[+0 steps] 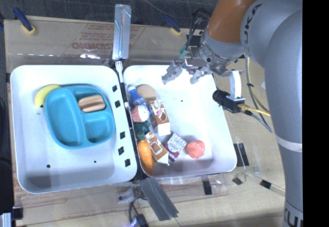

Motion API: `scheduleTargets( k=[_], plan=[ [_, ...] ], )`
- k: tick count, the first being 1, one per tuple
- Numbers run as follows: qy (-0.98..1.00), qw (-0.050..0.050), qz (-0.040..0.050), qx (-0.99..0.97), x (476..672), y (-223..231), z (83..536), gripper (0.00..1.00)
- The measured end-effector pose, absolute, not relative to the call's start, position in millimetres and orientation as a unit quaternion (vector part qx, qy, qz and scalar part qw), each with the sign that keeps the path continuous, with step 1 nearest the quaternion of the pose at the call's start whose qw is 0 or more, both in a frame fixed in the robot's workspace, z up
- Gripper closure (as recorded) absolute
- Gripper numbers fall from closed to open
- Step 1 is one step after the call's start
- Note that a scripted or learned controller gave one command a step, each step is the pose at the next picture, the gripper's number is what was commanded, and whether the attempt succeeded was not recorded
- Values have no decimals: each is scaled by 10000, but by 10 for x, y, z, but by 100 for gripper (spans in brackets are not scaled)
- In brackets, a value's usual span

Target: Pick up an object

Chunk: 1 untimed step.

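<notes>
The big grey arm fills the right side of the frame, orange band up top, reaching leftward over the right bin. The left bin sits centre-left with a blue tray, a hot dog on it and a banana tucked at its upper-left edge. Now the gripper: it hangs above the upper rim of the right bin, fingers spread apart, nothing between them. The pickable items crowd the right bin's left wall and lower middle: a small carton, an orange fruit at the bottom, and a pink ball lying a little clear of the rest. That ball looks the safest target, I'd say, with open floor around it. To do this well, centre the spread fingers over one item, come straight down, and close only once they straddle it; the packed pile by the wall risks a snag or a double grab.
</notes>
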<state>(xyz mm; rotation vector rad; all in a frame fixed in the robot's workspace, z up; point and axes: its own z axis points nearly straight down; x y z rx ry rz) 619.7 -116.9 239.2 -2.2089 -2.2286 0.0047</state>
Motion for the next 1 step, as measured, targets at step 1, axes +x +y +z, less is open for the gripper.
scheduleTargets(
  k=[1],
  plan=[
    [-7062,48,43,-7079,6202,-987,1286,0]
  ],
)
